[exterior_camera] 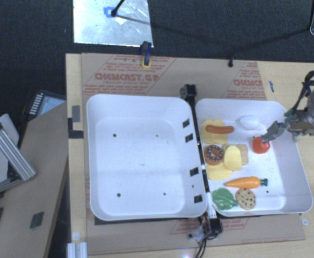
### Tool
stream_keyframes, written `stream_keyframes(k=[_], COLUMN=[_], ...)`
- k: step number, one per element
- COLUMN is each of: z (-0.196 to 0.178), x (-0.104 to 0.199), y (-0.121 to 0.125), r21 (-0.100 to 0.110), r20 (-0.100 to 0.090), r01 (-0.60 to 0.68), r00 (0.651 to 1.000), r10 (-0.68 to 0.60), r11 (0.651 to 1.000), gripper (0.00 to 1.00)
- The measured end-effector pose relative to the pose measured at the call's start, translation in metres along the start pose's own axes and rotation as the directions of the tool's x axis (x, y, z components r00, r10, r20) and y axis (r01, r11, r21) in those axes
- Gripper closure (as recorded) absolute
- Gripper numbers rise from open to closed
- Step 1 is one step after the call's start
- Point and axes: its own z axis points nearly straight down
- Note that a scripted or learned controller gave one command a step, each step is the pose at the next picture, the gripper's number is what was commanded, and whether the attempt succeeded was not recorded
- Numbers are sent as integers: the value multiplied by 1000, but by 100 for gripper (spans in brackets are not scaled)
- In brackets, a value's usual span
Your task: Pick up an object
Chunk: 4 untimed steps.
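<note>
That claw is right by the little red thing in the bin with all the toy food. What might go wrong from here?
Two risks, as guesses. The gripper sits at the edge of the small round red toy tomato, not over it, so closing might nudge it away rather than catch it. The white egg-shaped piece lies close by, so the fingers might knock it. I cannot tell whether anything is held.

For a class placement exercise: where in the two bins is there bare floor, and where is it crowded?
The left bin is bare throughout. In the right bin, bare floor lies right of the carrot. Crowded: its left side, from hot dog to cookie.
</note>
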Motion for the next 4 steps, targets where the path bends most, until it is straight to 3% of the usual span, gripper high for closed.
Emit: stream_keyframes(k=[1,2,3,4], z=[114,124,123,113], x=[79,104,103,101], y=[4,33,4,35], r21=[-16,-11,-18,-4], r20=[6,14,13,2], r01=[-3,0,-9,1], r00=[1000,1000,1000,1000], r10=[3,0,10,-1], r11=[1000,1000,1000,1000], gripper=[0,0,0,0])
